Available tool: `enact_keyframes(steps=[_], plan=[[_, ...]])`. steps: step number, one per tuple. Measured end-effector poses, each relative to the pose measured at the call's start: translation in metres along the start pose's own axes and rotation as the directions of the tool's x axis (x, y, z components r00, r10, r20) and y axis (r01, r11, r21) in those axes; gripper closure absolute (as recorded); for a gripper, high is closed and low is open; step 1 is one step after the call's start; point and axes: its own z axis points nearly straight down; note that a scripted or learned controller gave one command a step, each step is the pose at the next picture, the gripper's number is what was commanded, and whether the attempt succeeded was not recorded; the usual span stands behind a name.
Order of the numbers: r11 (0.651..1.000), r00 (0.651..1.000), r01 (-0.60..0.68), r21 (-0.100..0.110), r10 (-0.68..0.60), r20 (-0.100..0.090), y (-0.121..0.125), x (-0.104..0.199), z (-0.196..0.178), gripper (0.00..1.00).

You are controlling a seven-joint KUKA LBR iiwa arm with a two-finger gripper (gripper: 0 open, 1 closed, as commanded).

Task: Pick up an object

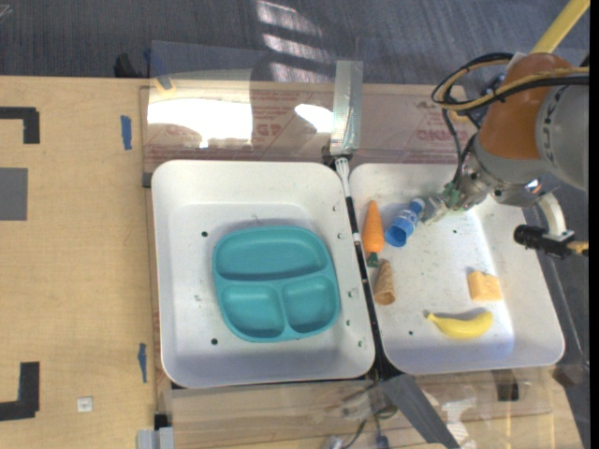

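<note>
The right bin (524, 344) holds several small toys. A blue cup (401, 225) lies on its side near the bin's back left. My gripper (442, 202) sits low just to the right of the cup, right against its upper end; whether it grips the cup is hidden. An orange carrot (372, 227) lies along the left wall beside the cup. A brown cone-like piece (384, 283) lies below the carrot. A yellow banana (460, 324) rests near the front, and an orange cheese wedge (484, 286) sits above it.
The left bin (178, 204) holds a teal divided plate (276, 283). A metal divider (346, 110) and a clear panel stand behind the bins. The arm's orange band (515, 110) and cables hang over the right bin's back right corner.
</note>
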Motion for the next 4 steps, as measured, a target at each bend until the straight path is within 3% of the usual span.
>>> enact_keyframes(steps=[1, 2, 3, 4], plan=[[1.000, 1.000, -0.016, 0.000, 0.016, -0.002, 0.054, 0.056, -0.092, 1.00], [1.000, 1.000, -0.019, 0.009, 0.019, -0.005, 0.051, 0.055, -0.087, 0.00], [1.000, 1.000, -0.019, 0.002, 0.019, -0.001, 0.024, 0.036, 0.009, 0.00], [1.000, 1.000, -0.018, -0.002, 0.018, 0.001, 0.027, 0.035, -0.001, 1.00]])
